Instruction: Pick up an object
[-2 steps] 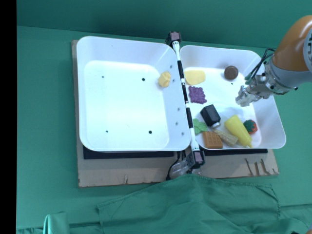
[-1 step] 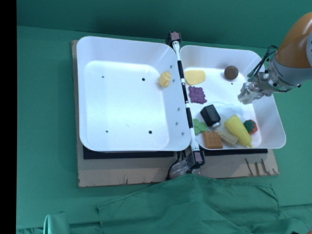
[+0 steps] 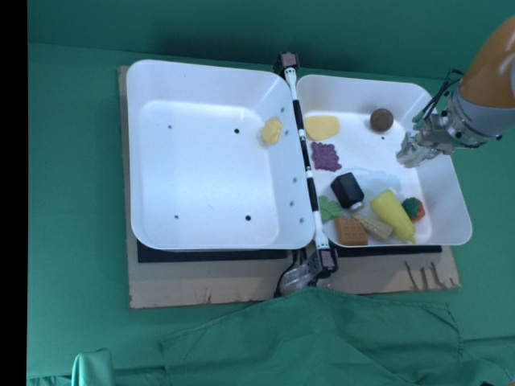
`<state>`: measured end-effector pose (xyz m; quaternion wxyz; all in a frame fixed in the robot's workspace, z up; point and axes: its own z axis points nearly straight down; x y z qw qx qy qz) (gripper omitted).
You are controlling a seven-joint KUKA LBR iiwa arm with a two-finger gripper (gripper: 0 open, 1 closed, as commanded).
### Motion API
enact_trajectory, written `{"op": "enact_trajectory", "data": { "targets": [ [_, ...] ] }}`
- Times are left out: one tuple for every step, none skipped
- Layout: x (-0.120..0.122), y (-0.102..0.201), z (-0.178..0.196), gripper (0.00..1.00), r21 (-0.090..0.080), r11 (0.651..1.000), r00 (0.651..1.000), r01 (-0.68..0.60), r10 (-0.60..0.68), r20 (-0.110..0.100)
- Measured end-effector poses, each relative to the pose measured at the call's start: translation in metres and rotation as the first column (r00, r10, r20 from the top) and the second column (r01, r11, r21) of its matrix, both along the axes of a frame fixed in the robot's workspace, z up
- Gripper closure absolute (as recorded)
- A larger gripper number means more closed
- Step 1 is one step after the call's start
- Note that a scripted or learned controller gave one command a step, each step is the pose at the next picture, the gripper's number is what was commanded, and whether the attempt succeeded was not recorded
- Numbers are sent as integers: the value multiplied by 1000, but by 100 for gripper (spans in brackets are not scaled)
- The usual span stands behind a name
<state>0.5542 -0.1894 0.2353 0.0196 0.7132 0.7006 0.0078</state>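
Observation:
The right bin (image 3: 438, 103) holds a brown ball (image 3: 381, 119), a yellow oval piece (image 3: 321, 126), purple grapes (image 3: 326, 156), a black block (image 3: 348, 190), a green leaf piece (image 3: 327, 208), a waffle-like orange square (image 3: 351, 231), a corn cob (image 3: 373, 224), a yellow pepper (image 3: 392, 214) and a small orange-red fruit (image 3: 414, 208). A yellow lump (image 3: 272, 130) lies at the right side of the left bin (image 3: 161, 87). My gripper (image 3: 409, 156) hangs over the right bin's right part, below and right of the brown ball, above the pepper, with nothing seen held.
Both bins rest on a cardboard sheet (image 3: 185, 288) on green cloth. A black-and-white bar (image 3: 304, 155) runs between the bins. Folded green fabric (image 3: 322, 336) lies in front of the cardboard. The arm (image 3: 491, 79) enters from the right.

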Motion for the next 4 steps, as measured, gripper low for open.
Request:
{"op": "enact_trajectory", "data": {
  "targets": [
    [1, -2, 12, 100, -3, 1000, 1000, 4, -4, 6],
    [2, -3, 25, 100, -6, 1000, 1000, 8, -7, 13],
    [-68, 2, 73, 100, 14, 1000, 999, -11, 12, -33],
    [-9, 48, 52, 100, 13, 1000, 999, -19, 20, -31]
  ]
}}
